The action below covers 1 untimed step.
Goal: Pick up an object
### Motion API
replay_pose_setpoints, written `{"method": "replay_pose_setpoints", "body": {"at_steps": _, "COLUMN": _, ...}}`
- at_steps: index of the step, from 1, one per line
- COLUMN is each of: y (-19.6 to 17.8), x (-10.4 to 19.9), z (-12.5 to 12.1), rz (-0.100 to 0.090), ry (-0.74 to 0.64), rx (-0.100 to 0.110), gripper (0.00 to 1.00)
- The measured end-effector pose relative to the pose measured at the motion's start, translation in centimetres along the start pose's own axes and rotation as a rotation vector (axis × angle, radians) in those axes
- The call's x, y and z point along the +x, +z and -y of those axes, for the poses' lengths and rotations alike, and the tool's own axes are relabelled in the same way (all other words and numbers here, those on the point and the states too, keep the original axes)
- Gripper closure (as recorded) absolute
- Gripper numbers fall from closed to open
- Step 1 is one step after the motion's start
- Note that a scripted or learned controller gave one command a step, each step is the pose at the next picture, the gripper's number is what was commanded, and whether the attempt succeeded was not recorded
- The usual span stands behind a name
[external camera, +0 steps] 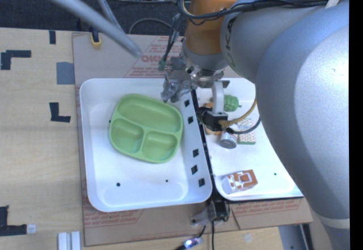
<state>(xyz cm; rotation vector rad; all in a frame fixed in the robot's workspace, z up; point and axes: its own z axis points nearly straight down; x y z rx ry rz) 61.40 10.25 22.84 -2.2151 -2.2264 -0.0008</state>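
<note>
Grey metal, dull and angular, makes up the jaws point(172, 89), which hang at the far right corner of the green plate point(146, 127), just over its rim; whether they are parted or closed I cannot tell, and nothing shows between them. The plate lies below and to the left of them, so a pick here would turn on a short drop onto that rim. It is a smooth plastic plate with three moulded hollows and rounded corners, its long axis running from upper left to lower right, tilted in the left bin point(96, 186).

Right of the plate stands the divider point(195, 141) between the two bins, pale with dark holes. Beyond it, in the right bin point(283, 186), lie a small green toy point(231, 102), a little grey can point(228, 140) on its side, a flat printed card point(247, 139) and an orange-and-white packet point(241, 179). These small things are nearer the wrist than the plate's middle. Brown cardboard point(113, 217) lies under the bins on the wooden counter point(34, 147).
</note>
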Motion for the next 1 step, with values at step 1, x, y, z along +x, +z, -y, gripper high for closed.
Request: {"method": "replay_pose_setpoints", "body": {"at_steps": 1, "y": 0.00, "x": -0.25, "z": 0.09, "rz": 0.002, "ry": 0.003, "rx": 0.001, "gripper": 0.00}}
